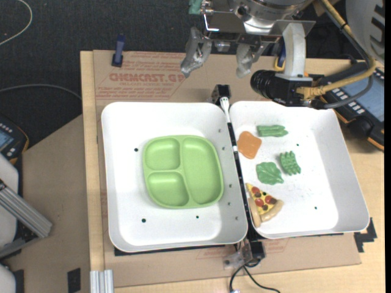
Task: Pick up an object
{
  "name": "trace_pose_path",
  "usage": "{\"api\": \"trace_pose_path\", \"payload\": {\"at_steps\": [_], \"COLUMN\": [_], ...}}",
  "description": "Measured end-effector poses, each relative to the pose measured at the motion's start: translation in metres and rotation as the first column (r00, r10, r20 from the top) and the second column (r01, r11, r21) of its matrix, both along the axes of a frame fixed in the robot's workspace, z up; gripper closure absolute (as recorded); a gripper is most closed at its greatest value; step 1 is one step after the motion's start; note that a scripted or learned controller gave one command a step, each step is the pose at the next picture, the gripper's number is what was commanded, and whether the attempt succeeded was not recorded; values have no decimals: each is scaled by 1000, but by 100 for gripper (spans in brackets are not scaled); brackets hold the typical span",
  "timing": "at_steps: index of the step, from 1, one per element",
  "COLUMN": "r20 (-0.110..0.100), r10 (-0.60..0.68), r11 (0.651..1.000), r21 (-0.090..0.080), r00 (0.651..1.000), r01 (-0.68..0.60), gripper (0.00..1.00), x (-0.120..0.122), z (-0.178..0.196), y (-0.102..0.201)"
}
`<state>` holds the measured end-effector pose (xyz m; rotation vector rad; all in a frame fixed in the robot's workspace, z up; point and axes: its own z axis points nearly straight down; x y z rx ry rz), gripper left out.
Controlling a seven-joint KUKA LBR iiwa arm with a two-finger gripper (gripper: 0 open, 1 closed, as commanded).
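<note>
My gripper (217, 61) hangs open above the far edge of the bench, behind the seam between the two bins, with nothing between its fingers. The right bin (330, 163) holds an orange disc (248, 144), three green leafy pieces (272, 130) (290, 162) (268, 173), and a pizza slice (264, 204) near its front left corner. All of them lie well below and in front of the gripper.
The left bin (122, 163) holds a green divided plate (182, 171). A black clip (221, 93) sits at the far end of the seam between the bins. A small blue object (118, 51) lies on the cardboard at the far left.
</note>
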<state>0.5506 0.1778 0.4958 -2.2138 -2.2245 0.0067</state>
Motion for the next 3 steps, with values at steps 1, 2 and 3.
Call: {"api": "trace_pose_path", "payload": {"at_steps": [1, 2, 3], "r20": [7, -2, -2], "r10": [-3, -15, -8], "r11": [1000, 1000, 1000], "r21": [2, -3, 0], "r00": [1000, 1000, 1000], "r01": [3, 15, 8], "gripper": [100, 100, 100], "x": [1, -19, -61], "z": [13, -41, -82], "y": [-2, -95, -114]}}
